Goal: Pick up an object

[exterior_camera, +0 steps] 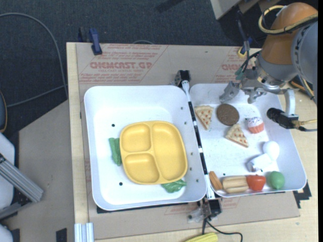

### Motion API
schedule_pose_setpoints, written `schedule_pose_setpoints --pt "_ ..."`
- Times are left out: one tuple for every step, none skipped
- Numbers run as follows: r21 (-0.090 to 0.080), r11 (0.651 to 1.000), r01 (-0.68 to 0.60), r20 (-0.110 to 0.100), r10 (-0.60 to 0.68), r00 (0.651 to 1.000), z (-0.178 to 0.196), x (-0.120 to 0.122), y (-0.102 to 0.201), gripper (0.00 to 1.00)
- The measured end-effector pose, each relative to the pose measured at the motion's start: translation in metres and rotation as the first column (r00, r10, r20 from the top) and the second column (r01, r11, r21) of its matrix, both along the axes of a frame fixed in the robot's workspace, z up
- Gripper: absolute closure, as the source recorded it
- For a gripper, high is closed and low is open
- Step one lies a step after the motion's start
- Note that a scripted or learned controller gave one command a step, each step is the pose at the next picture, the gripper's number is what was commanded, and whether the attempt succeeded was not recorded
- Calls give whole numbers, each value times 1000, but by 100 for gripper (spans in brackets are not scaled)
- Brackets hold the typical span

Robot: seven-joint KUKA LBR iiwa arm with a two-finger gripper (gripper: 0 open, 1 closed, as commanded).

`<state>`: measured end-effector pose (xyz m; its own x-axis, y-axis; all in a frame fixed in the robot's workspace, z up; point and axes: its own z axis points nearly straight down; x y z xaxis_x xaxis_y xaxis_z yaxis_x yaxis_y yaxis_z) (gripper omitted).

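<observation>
Fingers (241,92) spread, gripping nothing, over round brown cookie (227,114); triangular waffle-textured wedges (236,135) nearby.

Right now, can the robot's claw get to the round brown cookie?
Probably yes. The claw hangs just above the brown cookie in the right bin, and nothing lies on the cookie; the waffle pieces sit beside it.
</observation>
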<state>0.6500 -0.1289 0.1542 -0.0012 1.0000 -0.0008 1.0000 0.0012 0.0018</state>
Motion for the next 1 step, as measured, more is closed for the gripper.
schedule_pose_setpoints --pt "1 1000 2 -5 -2 1000 -71 -33 -8 0"
